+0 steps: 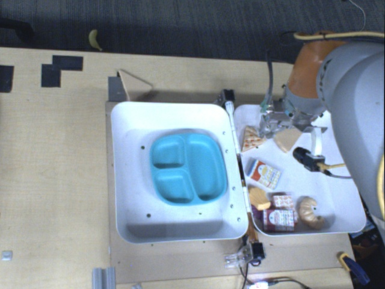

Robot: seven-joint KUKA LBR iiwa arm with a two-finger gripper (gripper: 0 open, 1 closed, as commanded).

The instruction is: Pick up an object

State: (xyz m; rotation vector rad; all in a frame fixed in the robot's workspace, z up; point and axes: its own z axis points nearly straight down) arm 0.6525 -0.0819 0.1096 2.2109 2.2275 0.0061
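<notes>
Two white bins: left bin (129, 161) holds blue tray (187, 167); right bin (343, 197), crowded along tray-side edge; gripper (272, 124) above tan wedge (287, 140), grip state indiscernible; open floor right of wedge

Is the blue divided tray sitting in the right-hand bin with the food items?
No, the blue divided tray lies alone in the left bin, while the food items sit in the right bin.

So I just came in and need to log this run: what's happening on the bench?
The grey arm reaches in over the right bin, its pincer low at the far end among small food items, near a tan wedge and a pizza slice. Nothing is visibly gripped. The left bin holds a blue divided tray.
</notes>
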